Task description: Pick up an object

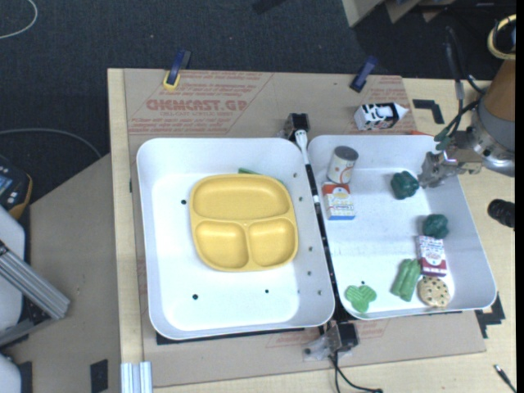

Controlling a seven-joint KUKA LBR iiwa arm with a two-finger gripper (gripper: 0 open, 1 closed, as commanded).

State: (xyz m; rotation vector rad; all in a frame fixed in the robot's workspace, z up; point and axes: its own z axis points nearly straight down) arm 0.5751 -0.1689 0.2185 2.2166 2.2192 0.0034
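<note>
The right bin (385, 228) holds several small objects. A dark green lump (404, 184) lies near its far right. Just to the right of it, over the bin's right rim, hangs my gripper (431, 173); nothing shows in its hold. A small can (342, 164) stands at the far left of the bin, with a red and white carton (339, 201) below it. Another dark green piece (435, 224), a red packet (431, 256), a cookie (433, 291), a green pickle (404, 278) and a leafy green piece (359, 296) lie along the right and near side.
The left bin (164, 252) holds a yellow divided plate (243, 221). A black and white toy (381, 115) sits on the bench behind the right bin. Blue clamps (176, 68) (363, 74) grip the board's far edge.
</note>
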